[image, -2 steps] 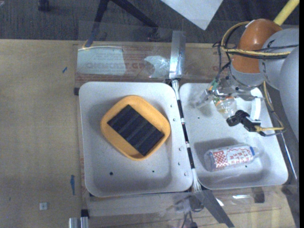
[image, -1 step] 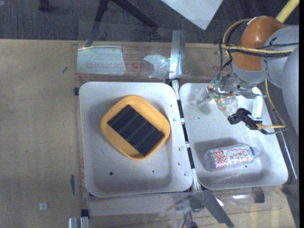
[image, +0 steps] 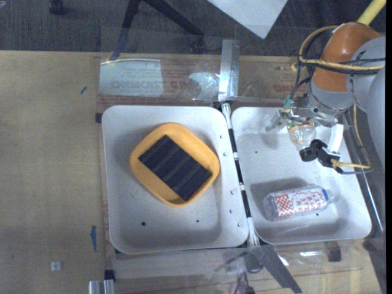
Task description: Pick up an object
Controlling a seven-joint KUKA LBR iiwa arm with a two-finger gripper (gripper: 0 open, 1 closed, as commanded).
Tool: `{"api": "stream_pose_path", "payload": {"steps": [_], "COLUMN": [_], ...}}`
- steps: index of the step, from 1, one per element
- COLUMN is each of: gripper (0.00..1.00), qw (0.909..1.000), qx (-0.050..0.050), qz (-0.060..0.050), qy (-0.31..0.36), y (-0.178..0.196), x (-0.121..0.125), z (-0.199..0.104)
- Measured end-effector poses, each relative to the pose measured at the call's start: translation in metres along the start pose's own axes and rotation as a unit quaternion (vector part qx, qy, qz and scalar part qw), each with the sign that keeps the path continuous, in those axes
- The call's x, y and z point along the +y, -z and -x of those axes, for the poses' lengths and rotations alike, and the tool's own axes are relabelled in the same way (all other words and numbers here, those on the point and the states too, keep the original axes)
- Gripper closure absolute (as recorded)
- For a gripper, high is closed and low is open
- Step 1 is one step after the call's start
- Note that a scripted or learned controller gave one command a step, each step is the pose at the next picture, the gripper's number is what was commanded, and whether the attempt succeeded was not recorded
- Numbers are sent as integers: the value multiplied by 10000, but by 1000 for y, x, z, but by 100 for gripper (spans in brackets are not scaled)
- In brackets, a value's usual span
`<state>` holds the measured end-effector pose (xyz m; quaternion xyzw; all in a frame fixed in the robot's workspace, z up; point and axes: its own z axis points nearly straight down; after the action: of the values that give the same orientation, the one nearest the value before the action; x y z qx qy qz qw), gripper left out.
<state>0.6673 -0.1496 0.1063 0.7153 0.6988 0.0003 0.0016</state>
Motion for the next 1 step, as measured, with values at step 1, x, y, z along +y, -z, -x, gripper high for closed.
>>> {"api": "stream_pose_path", "payload": {"steps": [1], "gripper": [100], "qw": [9964], "qx": [2], "qz": [0], "qy": [848], "y": [75], "x": [-1], "z": [-39]}}
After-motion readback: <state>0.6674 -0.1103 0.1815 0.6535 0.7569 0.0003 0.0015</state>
